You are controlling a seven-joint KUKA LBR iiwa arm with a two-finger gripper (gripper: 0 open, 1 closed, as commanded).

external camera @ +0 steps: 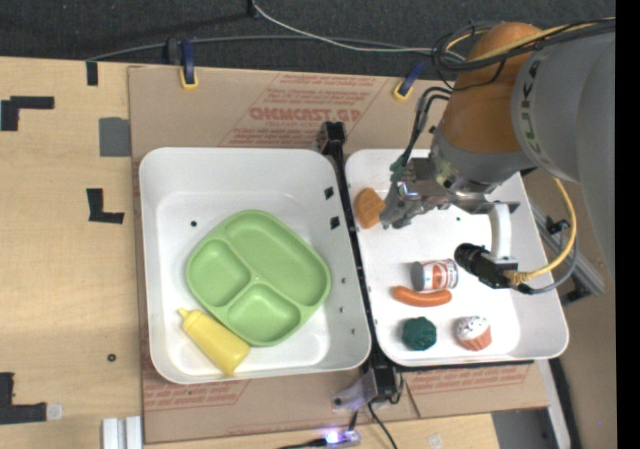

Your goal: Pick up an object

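The right bin [530, 332] holds a tan bread-like piece [369, 207] at its left wall, a small can [435, 276] on its side, an orange hot dog [419, 296], a dark green lump [420, 334] and a pink-and-white cupcake [472, 332]. My gripper [402, 209] hangs over the bin's upper left part, just right of the tan piece, with its dark fingers pointing down and left. The tan piece lies beside the fingers; whether they touch it I cannot tell.
The left bin [165, 187] holds a green divided plate [258, 276] and a yellow squeeze bottle [213, 340] at its front left. The arm's grey and orange body [500, 87] covers the right bin's back right corner. Cables run along the arm.
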